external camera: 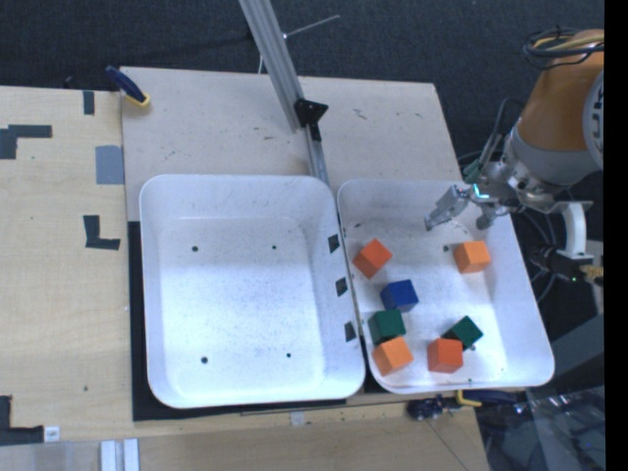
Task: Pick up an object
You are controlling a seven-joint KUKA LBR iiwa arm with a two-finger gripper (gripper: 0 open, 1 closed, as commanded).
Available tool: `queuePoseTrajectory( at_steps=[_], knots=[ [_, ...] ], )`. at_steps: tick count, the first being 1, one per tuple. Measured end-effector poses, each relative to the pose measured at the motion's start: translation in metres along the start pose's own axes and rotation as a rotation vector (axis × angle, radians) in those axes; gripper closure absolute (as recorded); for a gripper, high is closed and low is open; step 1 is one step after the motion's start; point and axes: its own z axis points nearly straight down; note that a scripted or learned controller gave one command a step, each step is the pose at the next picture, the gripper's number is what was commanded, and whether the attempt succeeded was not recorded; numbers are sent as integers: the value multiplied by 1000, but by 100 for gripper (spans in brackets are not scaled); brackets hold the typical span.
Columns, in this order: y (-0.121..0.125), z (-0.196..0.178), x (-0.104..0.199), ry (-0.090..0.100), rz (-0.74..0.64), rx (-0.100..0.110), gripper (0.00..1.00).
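Orange, blue and green blocks are seen lying in the right bin. Nothing is held yet. The jaws are spread apart above them; grabbing is left.

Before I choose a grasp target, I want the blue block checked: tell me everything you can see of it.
The blue block is a small cube of plain, matte blue, with no markings visible. It sits on the floor of the right bin, near the middle, turned slightly relative to the bin's walls. A green block lies just below it in the picture, so close that a gap cannot be made out. An orange block lies above and left, apart. Nothing rests on top.
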Motion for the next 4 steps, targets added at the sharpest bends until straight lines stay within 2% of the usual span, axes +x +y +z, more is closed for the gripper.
queuePoseTrajectory(
  at_steps=[1,2,3,4],
  knots=[
    [1,-3,0,-1,-2,-4,0],
    [-3,61,5,-1,-1,2,0],
    [-4,106,9,-1,-1,1,0],
    [-3,130,9,-4,0,-6,0]
  ],
)
